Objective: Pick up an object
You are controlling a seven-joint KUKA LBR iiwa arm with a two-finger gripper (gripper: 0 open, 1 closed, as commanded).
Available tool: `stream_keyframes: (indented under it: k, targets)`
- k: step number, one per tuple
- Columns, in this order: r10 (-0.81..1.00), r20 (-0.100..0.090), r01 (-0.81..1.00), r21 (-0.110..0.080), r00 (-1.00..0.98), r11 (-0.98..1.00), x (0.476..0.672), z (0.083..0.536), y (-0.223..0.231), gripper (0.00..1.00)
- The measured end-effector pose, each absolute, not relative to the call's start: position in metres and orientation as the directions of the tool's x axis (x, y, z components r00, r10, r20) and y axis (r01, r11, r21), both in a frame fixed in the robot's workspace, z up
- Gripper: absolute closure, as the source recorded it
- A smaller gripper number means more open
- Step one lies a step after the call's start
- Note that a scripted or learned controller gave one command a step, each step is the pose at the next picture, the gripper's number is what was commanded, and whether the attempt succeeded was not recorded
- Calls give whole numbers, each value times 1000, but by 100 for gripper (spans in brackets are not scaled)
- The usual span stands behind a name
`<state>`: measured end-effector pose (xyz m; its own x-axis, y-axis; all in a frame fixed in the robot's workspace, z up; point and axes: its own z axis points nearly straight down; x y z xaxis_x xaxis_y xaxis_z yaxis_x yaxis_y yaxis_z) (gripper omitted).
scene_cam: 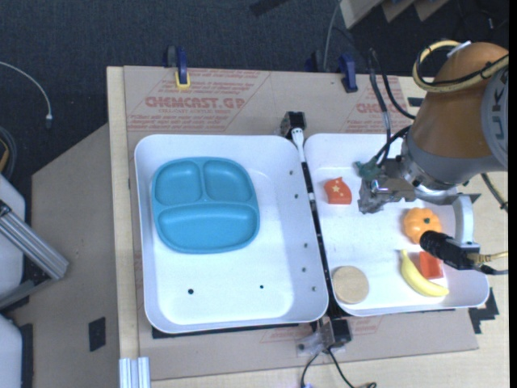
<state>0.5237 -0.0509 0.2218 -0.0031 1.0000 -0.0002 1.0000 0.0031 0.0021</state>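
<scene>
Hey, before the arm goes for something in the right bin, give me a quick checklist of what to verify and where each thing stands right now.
1. Gripper over the right bin: ok.
2. Object between its fingers: not ok, none visible.
3. Closest target, red piece, lying apart from other items: ok.
4. Orange, banana and a red block crowded together near the arm's dark attachment: not ok for a clean grasp.
5. Round tan disc free near the front rim: ok.
6. Finger opening: cannot tell.
</scene>
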Motion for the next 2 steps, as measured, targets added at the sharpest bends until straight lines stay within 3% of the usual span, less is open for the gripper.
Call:
stream_keyframes:
  k: [1,2]
  targets:
    - [1000,0,1000,1,-4,4,541,218,2,100]
    - [1000,1,1000,1,-4,4,546,227,62,100]
